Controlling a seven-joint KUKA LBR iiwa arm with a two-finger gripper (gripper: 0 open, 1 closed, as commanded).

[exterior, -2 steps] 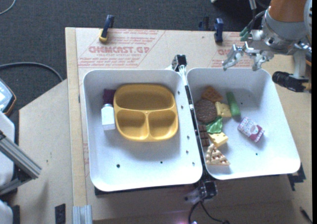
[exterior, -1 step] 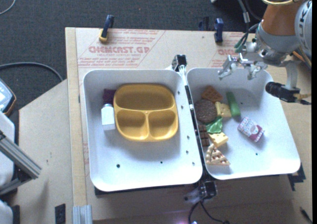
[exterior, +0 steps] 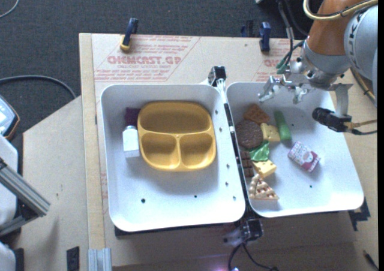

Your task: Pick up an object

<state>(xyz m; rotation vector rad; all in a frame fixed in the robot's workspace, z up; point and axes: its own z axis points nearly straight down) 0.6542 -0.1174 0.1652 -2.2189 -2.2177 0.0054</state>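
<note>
A yellow divided tray [exterior: 176, 135] is seen in the white left bin [exterior: 114, 144]; a green stick [exterior: 282, 126], brown round piece [exterior: 249, 134] and red-and-white packet [exterior: 303, 156] are seen in the white right bin [exterior: 336, 186].

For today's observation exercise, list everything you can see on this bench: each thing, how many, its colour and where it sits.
White bins: two, side by side on the bench.
Divided tray: one, yellow, three compartments, in the left bin.
Small bottle: one, white, left bin, beside the tray's left edge.
Dark purple item: one, left bin, above the bottle; kind unclear.
Toy food pieces: several, brown, yellow and green, clustered along the right bin's left side.
Green stick: one, right bin.
Pink-and-white packet: one, right bin, apart from the cluster.
Clamps: two, on the board's far edge.
Gripper: one, grey, over the right bin's far edge, holding nothing.
</note>
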